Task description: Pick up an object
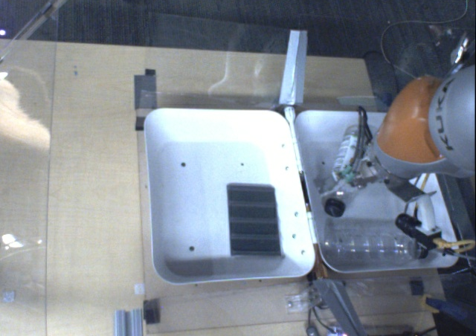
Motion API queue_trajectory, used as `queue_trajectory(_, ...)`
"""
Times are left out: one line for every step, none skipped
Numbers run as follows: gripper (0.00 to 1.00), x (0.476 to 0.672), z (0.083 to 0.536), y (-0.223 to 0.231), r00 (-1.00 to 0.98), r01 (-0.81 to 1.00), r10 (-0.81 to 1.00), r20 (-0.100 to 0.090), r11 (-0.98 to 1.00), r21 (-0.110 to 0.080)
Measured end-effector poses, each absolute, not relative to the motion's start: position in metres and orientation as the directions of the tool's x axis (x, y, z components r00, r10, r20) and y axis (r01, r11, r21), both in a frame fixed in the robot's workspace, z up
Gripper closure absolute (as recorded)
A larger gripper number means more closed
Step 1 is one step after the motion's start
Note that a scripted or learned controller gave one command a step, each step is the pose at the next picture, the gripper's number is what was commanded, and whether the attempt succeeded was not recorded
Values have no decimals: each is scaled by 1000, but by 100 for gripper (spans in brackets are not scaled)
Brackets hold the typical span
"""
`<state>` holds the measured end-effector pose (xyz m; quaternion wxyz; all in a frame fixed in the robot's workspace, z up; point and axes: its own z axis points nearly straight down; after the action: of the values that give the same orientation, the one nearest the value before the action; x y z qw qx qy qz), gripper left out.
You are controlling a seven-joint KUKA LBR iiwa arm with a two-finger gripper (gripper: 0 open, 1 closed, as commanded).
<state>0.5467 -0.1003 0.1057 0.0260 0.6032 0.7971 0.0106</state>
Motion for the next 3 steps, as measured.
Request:
queue_trajectory(0,574,105,-104,-185,982,983,13,185,-21)
queue_trajectory(0,606,104,-111,-125,986,991,42,129,-103)
queue_trajectory(0,603,104,-111,-136,986,990,40,139,-89)
